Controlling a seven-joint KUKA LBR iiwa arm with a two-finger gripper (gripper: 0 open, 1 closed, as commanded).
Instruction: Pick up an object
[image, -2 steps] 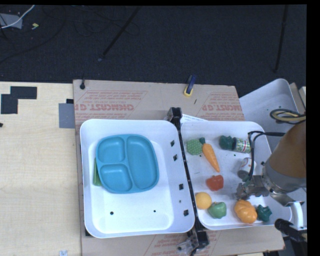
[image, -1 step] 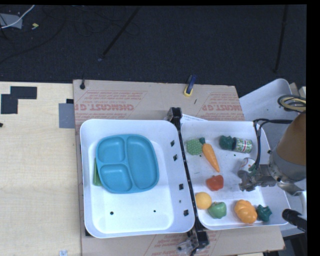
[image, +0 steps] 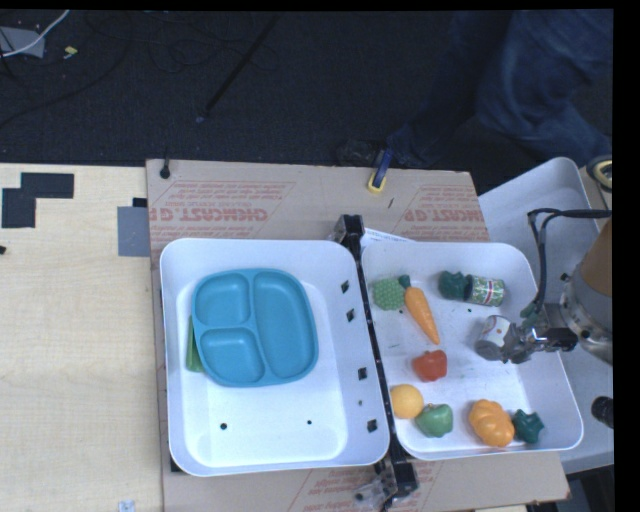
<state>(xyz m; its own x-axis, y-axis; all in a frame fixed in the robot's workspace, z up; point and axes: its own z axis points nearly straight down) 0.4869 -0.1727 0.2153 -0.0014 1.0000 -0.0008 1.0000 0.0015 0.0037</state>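
Seemingly low over the right bin (image: 545, 290), the gripper (image: 497, 340) sits at the right of the frame, reaching in from the right edge. Its metal fingers blur together at this size, so I cannot tell whether they are parted or closed, and nothing is seen caught between them. Bare white floor lies beneath and just left of it.

Toys ring that open patch. A carrot (image: 422, 314) lies slantwise at the bin's upper left, touching a green knobbly toy (image: 389, 293) near the divider. A green bottle (image: 472, 289) lies on its side toward the upper edge, above the gripper. A red pepper (image: 430, 366) rests near the middle, left of the gripper and apart from it. Along the lower wall sit a yellow fruit (image: 406, 401), a green pepper (image: 435, 420) just beside it, an orange pepper (image: 490, 422) and a small dark green toy (image: 527, 427) close to the lower right corner.

In the left bin (image: 175, 370), a blue divided plate (image: 254, 327) lies in the upper part, with open floor below it toward the lower rim.
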